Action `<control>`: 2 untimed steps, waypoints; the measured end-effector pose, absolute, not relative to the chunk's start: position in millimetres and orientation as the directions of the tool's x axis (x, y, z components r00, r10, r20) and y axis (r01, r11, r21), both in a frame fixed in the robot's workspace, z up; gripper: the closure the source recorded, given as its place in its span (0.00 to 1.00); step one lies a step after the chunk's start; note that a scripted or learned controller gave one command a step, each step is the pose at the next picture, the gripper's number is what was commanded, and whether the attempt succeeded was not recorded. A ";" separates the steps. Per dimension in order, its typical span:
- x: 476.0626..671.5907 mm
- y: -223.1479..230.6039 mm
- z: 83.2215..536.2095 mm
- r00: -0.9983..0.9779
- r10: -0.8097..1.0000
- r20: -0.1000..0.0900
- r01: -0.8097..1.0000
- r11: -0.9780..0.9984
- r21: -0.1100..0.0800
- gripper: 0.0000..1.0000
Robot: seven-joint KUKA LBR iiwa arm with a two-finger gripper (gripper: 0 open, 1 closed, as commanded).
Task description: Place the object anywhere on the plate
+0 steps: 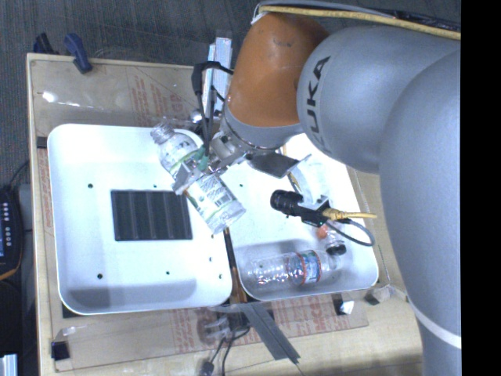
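Currently the gripper (pixel 205 161) clamps 1 clear plastic bottle (pixel 196 180) mid-body, above the seam between the 2 bins, beside the dark plate (pixel 150 215). Judged light, crushable, slippery; labelled middle grips best.

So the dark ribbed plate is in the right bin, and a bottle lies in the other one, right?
Not quite. The camera view shows the dark ribbed plate in the left bin. A clear bottle lies in the right bin.
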State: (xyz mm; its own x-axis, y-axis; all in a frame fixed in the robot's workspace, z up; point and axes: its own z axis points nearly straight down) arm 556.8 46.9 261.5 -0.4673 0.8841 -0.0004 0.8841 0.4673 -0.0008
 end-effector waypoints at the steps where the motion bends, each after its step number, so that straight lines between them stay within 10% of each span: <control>1: 620.7 0.0 288.5 -0.662 0.749 -0.001 0.749 0.662 0.001 1.00; 2: 590.9 47.3 229.5 -0.800 0.600 0.003 0.600 0.800 -0.003 1.00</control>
